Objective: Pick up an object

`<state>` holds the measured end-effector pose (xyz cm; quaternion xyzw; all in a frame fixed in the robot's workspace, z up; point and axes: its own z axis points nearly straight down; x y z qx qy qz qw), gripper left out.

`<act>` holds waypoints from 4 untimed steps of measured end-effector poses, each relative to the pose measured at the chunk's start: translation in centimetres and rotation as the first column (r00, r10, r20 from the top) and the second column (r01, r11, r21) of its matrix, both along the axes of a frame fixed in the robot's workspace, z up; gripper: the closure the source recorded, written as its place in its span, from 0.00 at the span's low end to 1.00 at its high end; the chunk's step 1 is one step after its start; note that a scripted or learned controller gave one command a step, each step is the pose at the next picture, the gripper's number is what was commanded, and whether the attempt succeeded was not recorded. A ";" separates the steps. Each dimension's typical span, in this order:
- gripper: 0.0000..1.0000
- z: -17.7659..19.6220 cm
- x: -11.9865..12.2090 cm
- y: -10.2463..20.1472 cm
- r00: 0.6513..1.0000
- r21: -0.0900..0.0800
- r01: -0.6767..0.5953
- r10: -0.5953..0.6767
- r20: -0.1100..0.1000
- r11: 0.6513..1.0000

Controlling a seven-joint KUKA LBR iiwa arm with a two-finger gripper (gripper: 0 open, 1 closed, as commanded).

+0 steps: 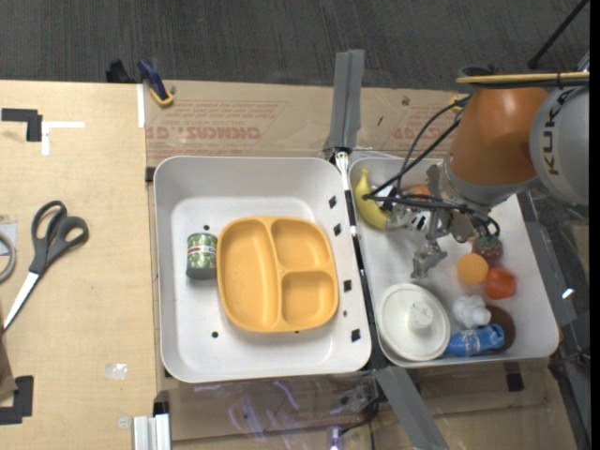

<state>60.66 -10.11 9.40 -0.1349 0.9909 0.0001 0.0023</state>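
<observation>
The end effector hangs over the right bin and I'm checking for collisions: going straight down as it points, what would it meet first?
Likely bare floor of the right bin, between the banana and orange ball. The end effector seems clear of both, though depth is unclear.

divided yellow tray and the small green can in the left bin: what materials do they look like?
Yellow three-compartment tray: likely moulded plastic, matte to satin; uniform colour, rounded dividers, soft highlights. Small green-labelled can, lying on its side beside the tray's left edge: probably metal under a printed label; its greyish end rims suggest that, but it is too small to confirm.
</observation>
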 end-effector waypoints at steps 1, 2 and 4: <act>0.00 0.1 3.8 0.4 0.994 -0.001 -0.108 0.108 0.003 0.994; 0.00 5.4 4.5 -7.7 0.991 -0.003 -0.130 0.130 0.004 0.991; 0.00 0.0 2.7 1.1 1.000 0.001 0.004 -0.004 0.001 1.000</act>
